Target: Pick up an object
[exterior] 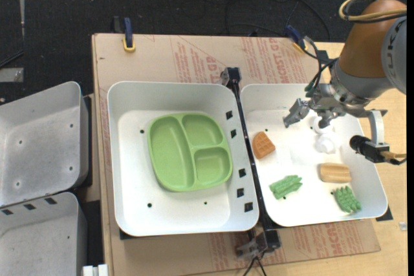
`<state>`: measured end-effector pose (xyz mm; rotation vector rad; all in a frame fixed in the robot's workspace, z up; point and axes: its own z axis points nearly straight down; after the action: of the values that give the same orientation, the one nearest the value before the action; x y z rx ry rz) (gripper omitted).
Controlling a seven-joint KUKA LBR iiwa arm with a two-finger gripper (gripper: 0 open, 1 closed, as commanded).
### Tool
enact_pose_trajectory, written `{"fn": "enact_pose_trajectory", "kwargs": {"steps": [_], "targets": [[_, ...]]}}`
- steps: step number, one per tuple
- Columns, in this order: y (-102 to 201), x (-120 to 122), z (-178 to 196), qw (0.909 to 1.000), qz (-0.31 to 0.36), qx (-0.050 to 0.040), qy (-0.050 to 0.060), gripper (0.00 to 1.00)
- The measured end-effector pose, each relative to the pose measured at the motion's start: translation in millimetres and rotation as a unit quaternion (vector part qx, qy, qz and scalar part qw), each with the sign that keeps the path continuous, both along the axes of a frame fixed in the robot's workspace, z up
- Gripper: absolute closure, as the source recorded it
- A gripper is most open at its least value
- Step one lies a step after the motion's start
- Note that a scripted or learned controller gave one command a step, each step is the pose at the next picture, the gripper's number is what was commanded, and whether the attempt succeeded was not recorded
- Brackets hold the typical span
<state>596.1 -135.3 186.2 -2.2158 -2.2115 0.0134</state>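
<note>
The robot arm (pixel 378 42) is a thick, rounded limb with a glossy orange band wrapped over its upper part and smooth grey casing below it, where part of dark lettering shows at the side. A thin pale cable (pixel 354 4) loops over the top of the orange band. At the wrist the grey body narrows into a cluster of darker metal parts and black wires, ending in a small gripper (pixel 309 112) of grey and black pieces.

The arm (pixel 378 42) is cut off by the frame's edge at three o'clock. A small white object (pixel 324 142) (kind not discernible) is barely distinguished against the right bin (pixel 372 200), and the gripper (pixel 310 114) fingers are too blurred to be read.
</note>
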Motion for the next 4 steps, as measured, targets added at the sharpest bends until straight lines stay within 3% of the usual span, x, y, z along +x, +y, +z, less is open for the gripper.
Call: {"fn": "enact_pose_trajectory", "kwargs": {"steps": [1, 3, 4], "targets": [[0, 3, 8, 1.0000, 0.001, -0.0008, -0.007, 0.00], [-1, 8, -91, 1.0000, 0.001, -0.0006, -0.005, 0.00], [-1, 10, -78, 1.0000, 0.001, -0.0013, -0.008, 1.00]]}}
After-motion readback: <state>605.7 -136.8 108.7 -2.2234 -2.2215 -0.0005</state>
